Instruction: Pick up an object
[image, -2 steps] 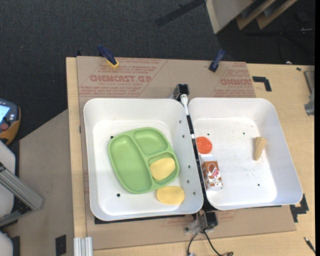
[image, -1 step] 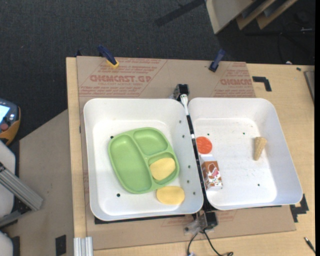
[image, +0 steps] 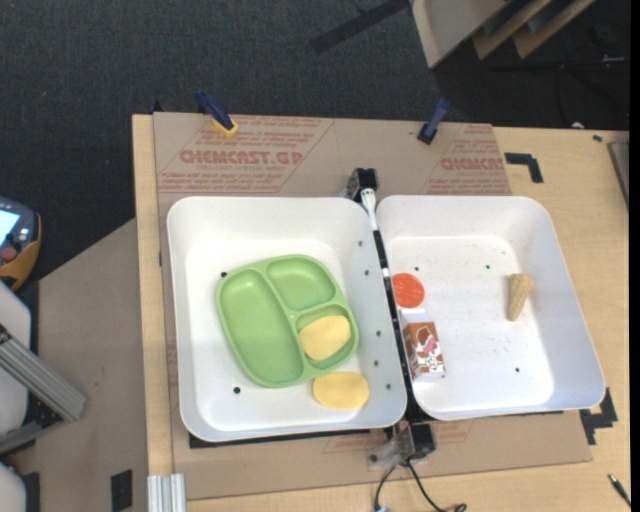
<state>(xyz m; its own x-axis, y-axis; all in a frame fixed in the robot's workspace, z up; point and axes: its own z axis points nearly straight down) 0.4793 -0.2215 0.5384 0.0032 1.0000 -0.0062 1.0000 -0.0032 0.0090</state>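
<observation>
A green divided plate (image: 268, 322) lies in the left bin (image: 190, 300). One yellow oval piece (image: 326, 336) rests in the plate's lower right compartment. Another yellow oval piece (image: 341, 390) lies on the bin floor just below the plate. The right bin (image: 560, 330) holds an orange-red round piece (image: 407, 291) near its left wall. Below that piece lies a small red and white packet (image: 425, 349). A tan cone-shaped piece (image: 518, 295) sits toward the right side of that bin.
Both bins rest on a brown cardboard sheet (image: 300, 150) held by blue clamps (image: 216, 112) at the back edge. A black clip (image: 363, 184) joins the bins at the far end, and a cable (image: 400, 480) leaves the near end.
</observation>
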